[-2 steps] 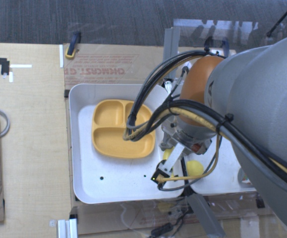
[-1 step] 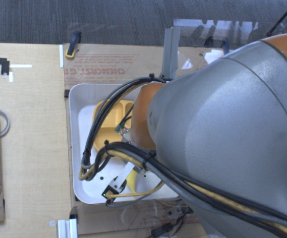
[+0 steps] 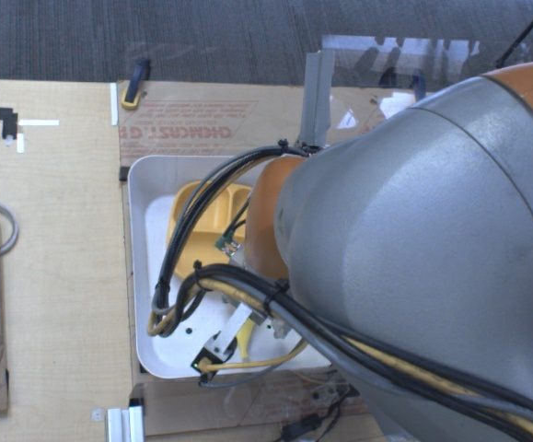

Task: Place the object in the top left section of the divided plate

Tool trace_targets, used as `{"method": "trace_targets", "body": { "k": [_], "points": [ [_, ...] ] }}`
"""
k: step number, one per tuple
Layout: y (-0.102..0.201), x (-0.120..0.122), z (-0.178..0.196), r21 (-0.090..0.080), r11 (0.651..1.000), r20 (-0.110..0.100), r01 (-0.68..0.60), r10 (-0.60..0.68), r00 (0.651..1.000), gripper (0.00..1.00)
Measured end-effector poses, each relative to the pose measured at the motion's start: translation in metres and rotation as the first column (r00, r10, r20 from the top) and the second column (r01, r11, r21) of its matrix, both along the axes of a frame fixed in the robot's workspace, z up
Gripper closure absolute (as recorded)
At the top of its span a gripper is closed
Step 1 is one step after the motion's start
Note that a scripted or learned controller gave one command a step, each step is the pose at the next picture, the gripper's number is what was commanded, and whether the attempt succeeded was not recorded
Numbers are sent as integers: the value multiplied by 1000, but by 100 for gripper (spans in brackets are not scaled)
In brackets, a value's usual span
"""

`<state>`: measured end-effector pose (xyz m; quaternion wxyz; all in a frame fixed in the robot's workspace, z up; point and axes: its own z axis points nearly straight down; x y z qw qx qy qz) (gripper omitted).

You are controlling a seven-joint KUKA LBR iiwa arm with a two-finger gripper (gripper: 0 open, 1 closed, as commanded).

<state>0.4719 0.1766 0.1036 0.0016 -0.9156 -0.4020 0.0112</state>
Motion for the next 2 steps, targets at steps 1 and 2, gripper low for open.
{"method": "trace_targets", "body": {
  "k": [1,2],
  "points": [
    [45,5,93,3,996,18,-85,85,996,0],
    [-19,18,-11,0,949,27,-316,316,948,0]
  ]
}}
